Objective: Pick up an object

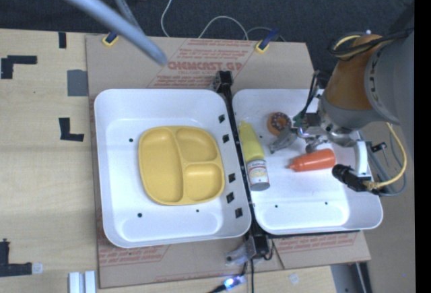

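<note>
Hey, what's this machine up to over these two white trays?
A grey robot arm with an orange band reaches in from the right over the right bin. Its pincer is low among the bin's items: a small round brown piece, an orange carrot-like toy and a yellow bottle lying along the bin's left wall. Nothing looks lifted yet. The left bin holds a yellow divided plate.

The big grey arm (pixel 390 76) is reaching in from the right side, and its orange band (pixel 347 79) is sitting just above the wrist. The wrist is bending down and pointing to the left. The gripper (pixel 286 139) is hanging low at the end of the arm, with one grey finger (pixel 281 143) sticking out to the left.
</note>
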Available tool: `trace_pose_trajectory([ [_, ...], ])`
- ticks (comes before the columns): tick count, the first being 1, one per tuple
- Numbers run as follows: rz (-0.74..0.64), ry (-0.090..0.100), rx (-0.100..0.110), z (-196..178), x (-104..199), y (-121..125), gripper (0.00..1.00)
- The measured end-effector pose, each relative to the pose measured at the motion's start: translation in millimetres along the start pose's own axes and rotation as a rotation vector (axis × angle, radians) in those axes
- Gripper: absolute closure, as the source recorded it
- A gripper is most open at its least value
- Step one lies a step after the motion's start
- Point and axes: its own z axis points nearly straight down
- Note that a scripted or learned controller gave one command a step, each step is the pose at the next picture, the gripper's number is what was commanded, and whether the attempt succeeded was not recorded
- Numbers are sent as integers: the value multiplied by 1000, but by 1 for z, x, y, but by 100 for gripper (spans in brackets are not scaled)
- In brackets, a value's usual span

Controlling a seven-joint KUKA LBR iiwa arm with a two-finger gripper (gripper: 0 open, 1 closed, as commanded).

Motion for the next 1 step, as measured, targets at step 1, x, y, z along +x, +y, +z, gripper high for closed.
trace_pose_trajectory([
  [1,1,-1,-2,32,0,0,0],
])
